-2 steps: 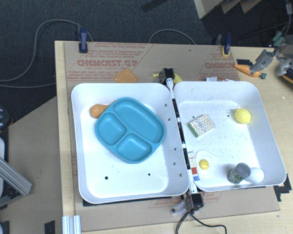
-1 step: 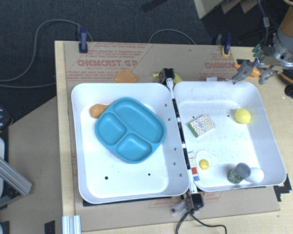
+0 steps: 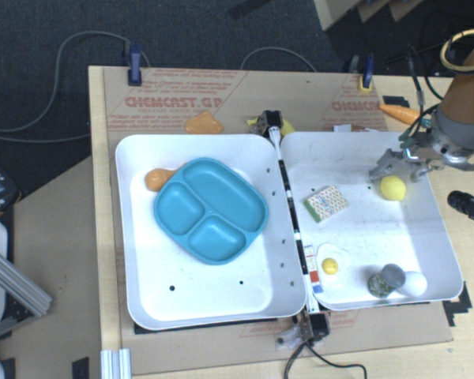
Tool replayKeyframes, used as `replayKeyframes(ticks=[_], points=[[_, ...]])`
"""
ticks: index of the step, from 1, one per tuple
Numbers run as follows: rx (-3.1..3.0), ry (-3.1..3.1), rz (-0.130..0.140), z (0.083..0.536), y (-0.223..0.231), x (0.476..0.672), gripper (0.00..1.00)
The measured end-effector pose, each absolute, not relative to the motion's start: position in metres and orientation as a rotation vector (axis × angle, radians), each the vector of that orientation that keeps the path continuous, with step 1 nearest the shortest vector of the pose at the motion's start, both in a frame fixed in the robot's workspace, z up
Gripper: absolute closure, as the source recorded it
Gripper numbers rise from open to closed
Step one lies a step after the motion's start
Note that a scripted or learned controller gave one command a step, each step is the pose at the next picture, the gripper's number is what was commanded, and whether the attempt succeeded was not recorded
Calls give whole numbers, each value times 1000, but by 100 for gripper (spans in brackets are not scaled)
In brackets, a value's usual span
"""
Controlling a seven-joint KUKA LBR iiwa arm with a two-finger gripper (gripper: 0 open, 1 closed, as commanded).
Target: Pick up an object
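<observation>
- On the desk [image 3: 103, 212], the brown board under the bins carries red print that we read in part as "CHEMCAST GP"; it repeats, partly covered, at the far right.
- The left bin [image 3: 142, 283] holds a blue divided plate [image 3: 211, 209], with an orange piece [image 3: 156, 179] touching its far-left edge. We judge the plate stiff, broad and awkward for two fingers.
- In the right bin [image 3: 355, 160], a small patterned packet [image 3: 326, 203] lies flat near the dividing rim. Its print is too small to read. It looks light and thin, so it is hard to get under.
- Near the front wall lie a white disc with a yellow centre [image 3: 329, 262], then a grey-capped item [image 3: 389, 279] touching a white piece [image 3: 415, 283]. We cannot identify these.
- The yellow ball-like object [image 3: 393, 188] lies in the far right part of this bin. We judge it light, firm and smooth, and liable to roll; a grip across its widest part suits it best.
- The hand [image 3: 396, 166] sits just beside and above that object. We cannot tell how it is set, and we see nothing held.
</observation>
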State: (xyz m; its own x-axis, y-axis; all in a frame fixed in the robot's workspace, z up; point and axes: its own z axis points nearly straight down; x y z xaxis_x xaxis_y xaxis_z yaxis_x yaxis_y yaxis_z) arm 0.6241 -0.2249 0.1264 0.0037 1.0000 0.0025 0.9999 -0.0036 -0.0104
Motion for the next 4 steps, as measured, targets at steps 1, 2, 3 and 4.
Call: replayKeyframes(ticks=[1, 2, 3, 4], points=[[-2213, -2221, -6, 84, -213, 630, 0], [-2218, -2223, -4, 96, -215, 630, 100], [-2218, -2223, -3, 95, -215, 630, 0], [-2220, -2225, -6, 106, -215, 631, 100]])
